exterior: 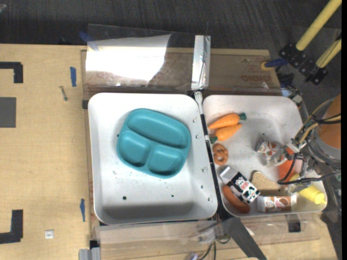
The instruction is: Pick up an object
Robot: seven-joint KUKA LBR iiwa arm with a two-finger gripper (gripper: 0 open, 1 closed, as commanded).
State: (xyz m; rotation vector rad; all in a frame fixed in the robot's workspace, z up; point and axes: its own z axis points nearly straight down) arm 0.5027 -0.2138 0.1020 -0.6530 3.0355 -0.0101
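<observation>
A: What lies nearest the front edge of the tabletop?

B: In the right bin (271, 103), along its front wall, there is a small bottle (277, 202) on its side with a yellow cap (313, 195), pointing to the right wall. Just beside it, toward the front left corner of this bin, a black and white cow-patterned toy (242, 187) lies over a reddish sausage shape (234, 200). A brown slice like bread (264, 181) touches the toy.

A: And the tool?

B: The tool (295, 158) is at the right wall of the right bin, low over a small grey and red figure (268, 150) and an orange piece (286, 168). Cables cover it, so I cannot tell how its fingers stand. The figure is near the middle of the bin.

A: Farther back?

B: A small brown pretzel (220, 154) lies near the left wall. Behind it, two orange carrots (225, 125) with green tops lie side by side, near the back left corner.

A: The left bin (103, 161)?

B: It carries a teal divided plate (154, 142), three compartments, tilted a little, toward the back half.
</observation>
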